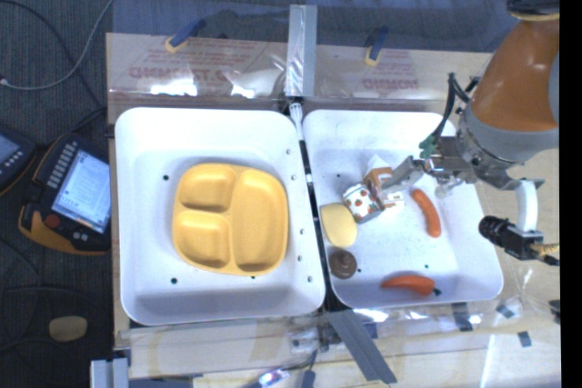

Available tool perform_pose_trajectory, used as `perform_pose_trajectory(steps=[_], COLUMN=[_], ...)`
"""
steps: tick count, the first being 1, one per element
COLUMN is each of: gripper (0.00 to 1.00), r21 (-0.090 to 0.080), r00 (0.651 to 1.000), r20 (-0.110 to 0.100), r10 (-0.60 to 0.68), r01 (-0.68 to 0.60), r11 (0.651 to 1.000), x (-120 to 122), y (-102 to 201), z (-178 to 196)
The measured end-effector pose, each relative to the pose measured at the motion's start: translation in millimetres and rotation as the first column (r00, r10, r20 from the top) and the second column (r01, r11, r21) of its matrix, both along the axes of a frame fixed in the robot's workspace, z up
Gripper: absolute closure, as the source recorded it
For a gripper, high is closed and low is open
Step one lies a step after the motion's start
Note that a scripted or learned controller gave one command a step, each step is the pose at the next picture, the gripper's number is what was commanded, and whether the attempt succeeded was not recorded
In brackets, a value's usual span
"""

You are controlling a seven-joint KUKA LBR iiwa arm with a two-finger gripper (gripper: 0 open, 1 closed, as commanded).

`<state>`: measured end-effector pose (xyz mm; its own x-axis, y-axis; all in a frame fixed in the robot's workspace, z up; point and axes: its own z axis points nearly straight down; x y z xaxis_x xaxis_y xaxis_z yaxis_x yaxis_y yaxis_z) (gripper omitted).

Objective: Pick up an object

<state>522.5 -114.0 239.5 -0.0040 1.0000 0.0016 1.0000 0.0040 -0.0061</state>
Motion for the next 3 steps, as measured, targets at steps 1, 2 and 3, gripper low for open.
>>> perform_pose_trajectory(steps=[1,2,3], gripper=[0.0,0.0,1.0], r21=[-0.001,0.0,0.003], r00=[1.0,1.0,1.0], r20=[-0.001,0.002,-0.004], r10=[0.015,0.005,0.005], r01=[-0.015,-0.005,-0.005], r11=[1.0,1.0,1.0], x=[31.6,37.1,36.7], y=[-41.3,-71.1,-71.1], z=[-68.6,-143.5,-138.4])
